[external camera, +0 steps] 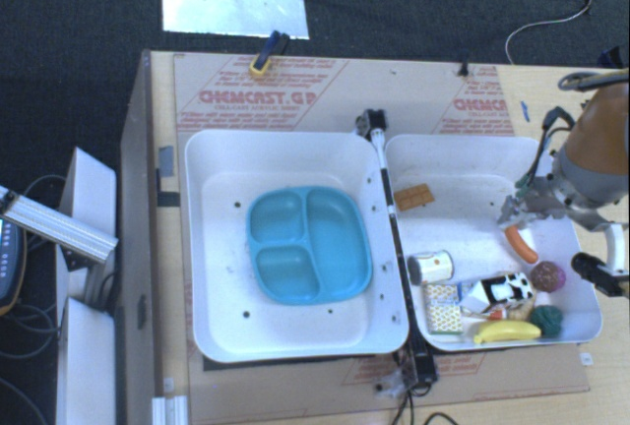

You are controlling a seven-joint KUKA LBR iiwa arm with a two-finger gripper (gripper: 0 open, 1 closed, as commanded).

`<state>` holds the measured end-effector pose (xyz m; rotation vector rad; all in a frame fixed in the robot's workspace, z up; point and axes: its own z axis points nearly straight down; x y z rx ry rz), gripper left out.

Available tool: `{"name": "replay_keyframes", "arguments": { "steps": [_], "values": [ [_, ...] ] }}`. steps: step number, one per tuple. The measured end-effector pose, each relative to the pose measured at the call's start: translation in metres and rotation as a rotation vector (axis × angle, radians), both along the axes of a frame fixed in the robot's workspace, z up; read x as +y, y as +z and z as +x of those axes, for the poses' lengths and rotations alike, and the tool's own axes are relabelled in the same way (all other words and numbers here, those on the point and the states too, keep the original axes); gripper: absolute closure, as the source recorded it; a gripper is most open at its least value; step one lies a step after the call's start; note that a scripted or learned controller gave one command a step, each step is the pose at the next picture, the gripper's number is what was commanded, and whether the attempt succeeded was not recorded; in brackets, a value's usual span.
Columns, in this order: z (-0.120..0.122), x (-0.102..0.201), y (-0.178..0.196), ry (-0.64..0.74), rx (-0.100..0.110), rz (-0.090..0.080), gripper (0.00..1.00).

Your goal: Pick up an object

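1. Clutter fills the lower half of the right bin [463, 167]: a white cylinder [431, 267], a checked packet [444, 307], a black-and-white toy [507, 290], a banana [507, 332], a green piece [547, 319], a maroon ball [547, 275] and an orange carrot-like piece [521, 243]. A brown wafer [414, 197] lies apart at 11 o'clock of that pile.
2. The left bin [221, 167] holds only a blue divided tray [307, 244], probably meant as a drop place.
3. The gripper [520, 210] hangs low at the right bin's 3 o'clock edge; whether it is spread or pinched I cannot tell.
4. The orange piece lies just beside it at 6 o'clock, so it seems the likely target.
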<state>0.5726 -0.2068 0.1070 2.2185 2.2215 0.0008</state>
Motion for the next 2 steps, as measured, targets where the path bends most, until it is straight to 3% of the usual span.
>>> {"name": "replay_keyframes", "arguments": {
  "steps": [1, 2],
  "values": [
    [0.036, 0.093, 0.068, 0.003, -0.002, 0.002, 1.0],
    [0.008, 0.148, 0.077, 0.003, 0.001, 0.002, 1.0]
  ]
}}
